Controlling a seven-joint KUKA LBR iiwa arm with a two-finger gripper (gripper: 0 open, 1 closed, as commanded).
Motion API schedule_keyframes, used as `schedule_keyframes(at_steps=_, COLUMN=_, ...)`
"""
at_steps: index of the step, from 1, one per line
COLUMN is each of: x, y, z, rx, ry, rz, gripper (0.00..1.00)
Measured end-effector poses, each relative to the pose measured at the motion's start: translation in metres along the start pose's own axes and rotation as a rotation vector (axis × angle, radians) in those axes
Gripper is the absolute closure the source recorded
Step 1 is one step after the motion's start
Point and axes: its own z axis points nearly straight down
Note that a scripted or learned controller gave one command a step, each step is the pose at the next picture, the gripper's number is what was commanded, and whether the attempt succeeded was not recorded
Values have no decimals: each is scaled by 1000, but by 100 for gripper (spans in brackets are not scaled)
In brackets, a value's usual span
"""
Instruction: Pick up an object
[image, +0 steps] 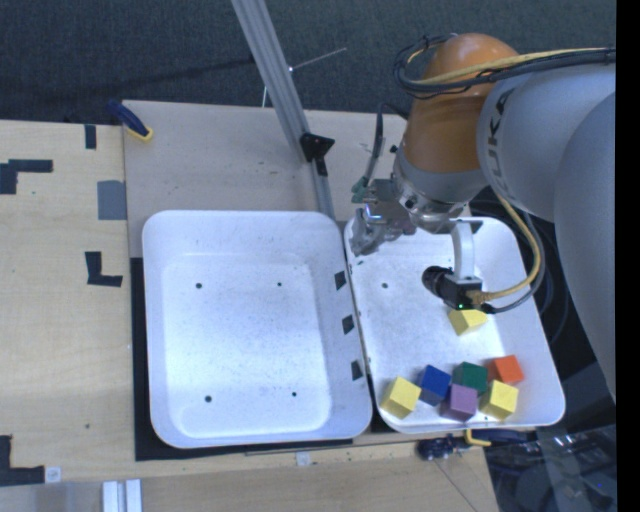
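My gripper (367, 236) hangs over the far left corner of the right bin (400, 290), close to the wall between the two bins. A yellow block (467, 321) lies alone in the middle right of that bin, apart from the gripper. Along the near edge sits a cluster of blocks: yellow (402, 396), blue (435, 383), green (469, 377), purple (462, 401), a second yellow (502, 399) and orange (507, 369). Nothing shows in the gripper's grasp.
The left bin (160, 300) stands beside the right one. A slanted metal pole (285, 90) rises behind the bins, near the gripper. A small blue and yellow tool (131, 120) lies on the bench at the far left.
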Motion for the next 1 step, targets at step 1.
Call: schedule_keyframes(at_steps=1, x=54, y=-29, z=12, rx=2, ry=-1, rz=0, gripper=100)
